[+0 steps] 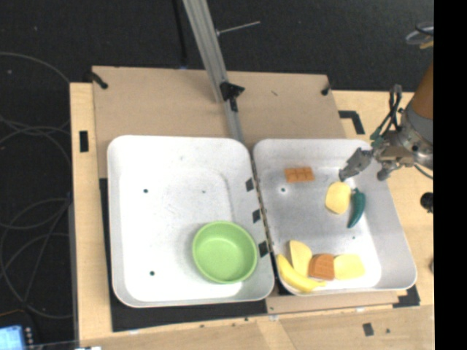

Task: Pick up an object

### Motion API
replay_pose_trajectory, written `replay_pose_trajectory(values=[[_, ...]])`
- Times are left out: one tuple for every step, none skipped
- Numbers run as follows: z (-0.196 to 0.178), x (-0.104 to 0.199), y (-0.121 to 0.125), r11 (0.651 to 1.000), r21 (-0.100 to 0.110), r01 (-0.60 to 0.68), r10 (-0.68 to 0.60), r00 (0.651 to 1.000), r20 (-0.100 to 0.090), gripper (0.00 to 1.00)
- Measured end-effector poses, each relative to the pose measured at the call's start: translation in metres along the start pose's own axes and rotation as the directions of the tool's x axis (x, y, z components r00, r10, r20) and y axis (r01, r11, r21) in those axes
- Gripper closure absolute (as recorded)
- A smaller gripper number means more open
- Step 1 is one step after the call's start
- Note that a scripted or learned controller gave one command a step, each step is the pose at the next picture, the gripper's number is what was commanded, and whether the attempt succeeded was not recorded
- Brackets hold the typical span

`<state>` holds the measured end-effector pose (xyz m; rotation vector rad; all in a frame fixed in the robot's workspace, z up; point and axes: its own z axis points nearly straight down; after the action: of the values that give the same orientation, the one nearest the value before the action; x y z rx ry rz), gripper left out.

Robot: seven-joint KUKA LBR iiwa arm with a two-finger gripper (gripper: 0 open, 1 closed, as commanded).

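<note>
one round yellow lemon (pixel 337 197) beside green pepper (pixel 356 208)

right bin (pixel 379 232): centre floor bare | front corner crowded: yellow pieces (pixel 321 267)

One fixed camera high above the desk (pixel 175 108) looks down at a slant toward twelve o'clock; both white bins (pixel 182 217) fit in frame, arm (pixel 419 100) entering at three o'clock
</note>
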<state>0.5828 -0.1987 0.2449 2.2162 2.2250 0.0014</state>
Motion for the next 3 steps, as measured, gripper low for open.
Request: replay_pose_trajectory(values=[[0.0, 0.0, 0.0, 1.0, 0.0, 0.0, 0.0, 1.0, 0.0, 0.0], [0.041, 0.0, -0.005, 1.0, 0.002, -0.004, 0.004, 1.0, 0.002, 0.0], [0.099, -0.007, -0.006, 1.0, 0.001, -0.005, 0.005, 1.0, 0.002, 0.0]])
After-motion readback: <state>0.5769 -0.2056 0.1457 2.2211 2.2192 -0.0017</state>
